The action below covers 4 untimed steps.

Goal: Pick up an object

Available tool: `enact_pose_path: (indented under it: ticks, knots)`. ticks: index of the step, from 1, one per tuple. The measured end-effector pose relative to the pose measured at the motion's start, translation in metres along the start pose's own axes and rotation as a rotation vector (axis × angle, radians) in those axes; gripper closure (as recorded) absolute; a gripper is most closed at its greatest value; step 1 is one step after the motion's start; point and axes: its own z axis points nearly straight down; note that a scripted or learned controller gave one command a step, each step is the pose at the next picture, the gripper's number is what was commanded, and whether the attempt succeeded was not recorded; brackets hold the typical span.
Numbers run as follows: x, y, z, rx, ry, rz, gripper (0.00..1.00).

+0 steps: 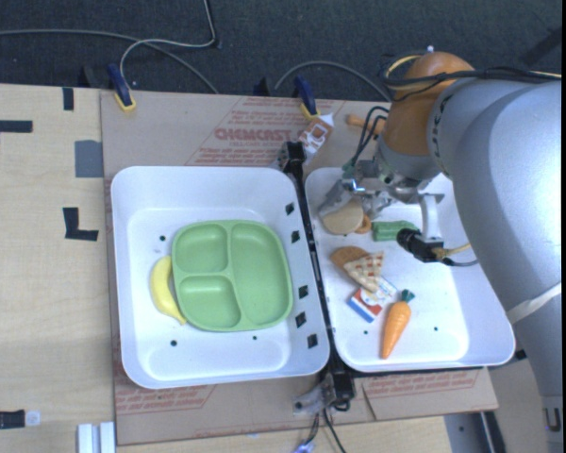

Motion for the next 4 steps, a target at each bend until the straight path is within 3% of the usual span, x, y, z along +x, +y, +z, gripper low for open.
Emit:
enact_pose_path:
  ticks: [1,2,3,4]
  knots:
    - [0.000,0.002,-0.013,-0.008,-0.001,-0.001,1.00]
    - [-0.020,-0.090,-0.050,0.002,-0.002,0.003,1.00]
    - [-0.020,-0.090,-0.049,0.002,0.000,0.002,0.00]
    - [-0.002,-0.105,-0.001,-0.001,-0.001,0.002,0.00]
